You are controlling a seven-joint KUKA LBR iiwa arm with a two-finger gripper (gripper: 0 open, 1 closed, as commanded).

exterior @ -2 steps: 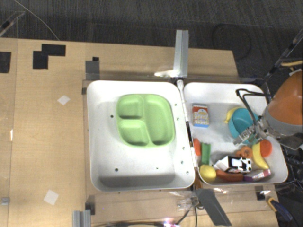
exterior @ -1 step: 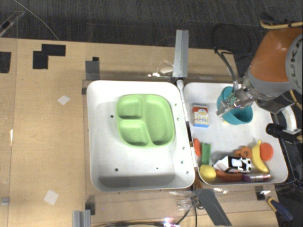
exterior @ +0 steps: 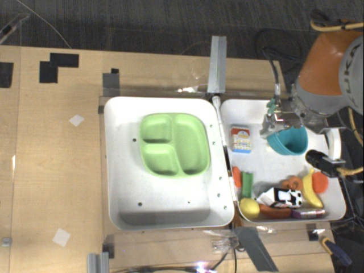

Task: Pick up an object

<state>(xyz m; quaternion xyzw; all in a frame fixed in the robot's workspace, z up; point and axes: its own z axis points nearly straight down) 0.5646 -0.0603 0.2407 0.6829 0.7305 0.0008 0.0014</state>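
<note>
pale wood tabletop (exterior: 51, 169) carries two white bins. right bin (exterior: 253, 115), far-right part: claw (exterior: 277, 120) touches teal cup (exterior: 288, 140) rim; grip state unclear. green tray (exterior: 173, 144) mid left bin (exterior: 122, 152).

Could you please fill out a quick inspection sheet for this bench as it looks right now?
Surface: wooden bench bearing two white bins side by side.
Job's things: right bin holds a teal cup, small card box, lemon, banana and other toys.
Clutter: green divided tray in the left bin.
Grippers: gripper sits at the teal cup's rim; grasp cannot be told.
Cables: black cables behind the right bin.
Surroundings: black tape marks on the bench.
</note>
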